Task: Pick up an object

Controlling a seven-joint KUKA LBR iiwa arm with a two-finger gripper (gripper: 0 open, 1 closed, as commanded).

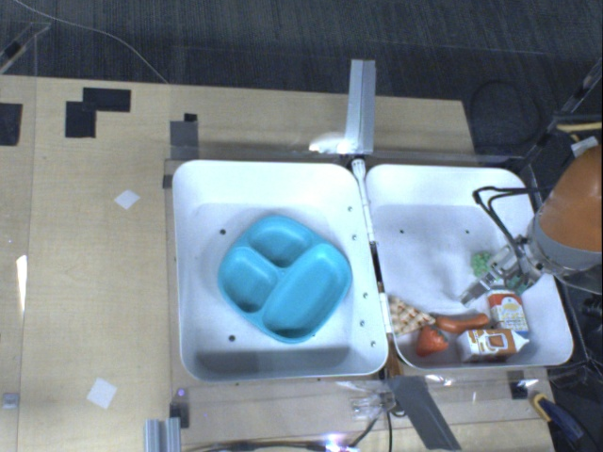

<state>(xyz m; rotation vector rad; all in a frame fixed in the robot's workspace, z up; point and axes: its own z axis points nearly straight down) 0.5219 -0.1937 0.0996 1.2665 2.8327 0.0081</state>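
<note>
Over the right white bin (443, 205), the gripper (492, 282) hangs low beside a small green object (482, 262); whether its fingers are open or closed cannot be told. Along the near wall lie a waffle-textured piece (407, 314), a red tomato shape (431, 341), a sausage (460, 324) and two small cartons (490, 344). A glossy blue three-compartment plastic tray (285, 277) fills the left bin (198, 252).
</note>
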